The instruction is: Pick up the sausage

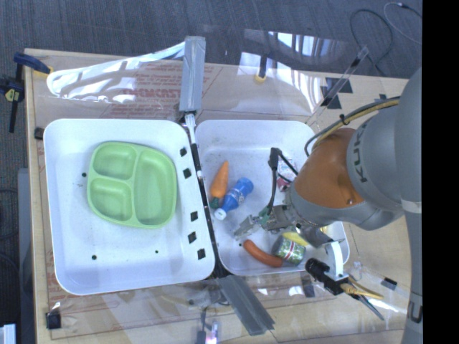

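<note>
Lying untouched near the front wall of the right bin [215, 138], the sausage [262, 254] touches a small can [291, 250]; the gripper [249, 225] hovers just above it, fingers apart and holding nothing, so all of the pick remains

Two white bins [57, 192] sit side by side on one tabletop [36, 106]. The left bin holds one green plate [133, 183] with three compartments. The right bin [251, 135] holds four small items: one carrot [220, 179], one blue bottle [234, 195], one sausage [262, 255] and one green can [291, 250]. One grey arm [387, 163] with one orange band [326, 174] enters from the right of the frame.
</note>
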{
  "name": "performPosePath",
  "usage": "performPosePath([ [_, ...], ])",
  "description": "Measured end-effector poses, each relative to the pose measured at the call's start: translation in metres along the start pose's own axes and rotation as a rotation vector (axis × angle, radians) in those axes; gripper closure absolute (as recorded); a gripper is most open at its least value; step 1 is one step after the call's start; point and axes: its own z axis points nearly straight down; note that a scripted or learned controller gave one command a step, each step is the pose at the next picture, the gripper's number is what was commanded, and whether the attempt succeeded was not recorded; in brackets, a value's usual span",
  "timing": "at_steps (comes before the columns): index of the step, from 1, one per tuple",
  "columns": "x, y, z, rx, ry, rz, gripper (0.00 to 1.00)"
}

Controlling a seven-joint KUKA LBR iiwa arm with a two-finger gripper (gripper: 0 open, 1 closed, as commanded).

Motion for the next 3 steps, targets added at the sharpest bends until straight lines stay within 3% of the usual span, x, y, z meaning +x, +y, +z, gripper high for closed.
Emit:
performPosePath([
  [1,0.025,0.046,-0.08,-0.002,-0.002,-0.294,0.0],
  [2,0.02,0.002,0.0,0.0,0.0,-0.59,0.0],
  [3,0.02,0.003,-0.01,-0.001,-0.001,-0.594,1.0],
])
